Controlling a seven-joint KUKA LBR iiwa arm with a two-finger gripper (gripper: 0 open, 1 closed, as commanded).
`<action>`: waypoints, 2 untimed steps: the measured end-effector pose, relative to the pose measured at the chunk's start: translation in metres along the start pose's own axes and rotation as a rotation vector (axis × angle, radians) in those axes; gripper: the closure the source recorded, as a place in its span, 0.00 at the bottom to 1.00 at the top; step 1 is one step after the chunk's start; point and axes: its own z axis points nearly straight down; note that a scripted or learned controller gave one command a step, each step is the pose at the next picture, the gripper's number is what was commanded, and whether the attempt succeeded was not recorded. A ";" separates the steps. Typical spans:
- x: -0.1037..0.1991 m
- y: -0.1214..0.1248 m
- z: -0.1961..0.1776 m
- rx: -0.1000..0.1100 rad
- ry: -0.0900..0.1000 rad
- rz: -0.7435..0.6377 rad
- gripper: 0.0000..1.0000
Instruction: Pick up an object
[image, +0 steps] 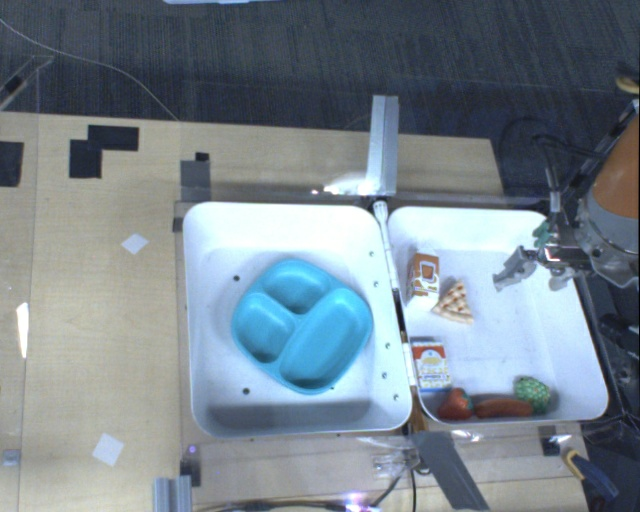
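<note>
A: In the camera view, what lies in the left bin (200, 300)?

B: A blue divided plate (302, 325) with three compartments, sitting near the middle of the bin floor and turned at an angle.

A: And the right bin (590, 370)?

B: Several small things. A small orange-and-white carton (423, 275) lies near the left wall, toward the back. Just beside it, toward the front, is a pizza slice (454, 302). Further forward along the same wall lies a second small carton (431, 365), white with a red top. Along the front wall there is a red strawberry-like piece (456, 403), a brown sausage (503, 407) touching or nearly touching it, and a green round vegetable (533, 392) at the sausage's right end.

A: Where is the gripper (525, 268)?

B: It reaches in from the right, over the back right part of the right bin, well apart from the pizza slice and the cartons. The grey arm (610, 215) with its orange band sits at the right edge.

A: Are the fingers apart or together?

B: I cannot tell; the grey tip is too small and blurred. Nothing shows between them, and each object lies on the bin floor.
</note>
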 end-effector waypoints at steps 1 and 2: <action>0.050 0.002 0.144 -0.010 -0.001 -0.137 0.00; 0.024 0.062 0.145 -0.006 -0.002 -0.269 0.00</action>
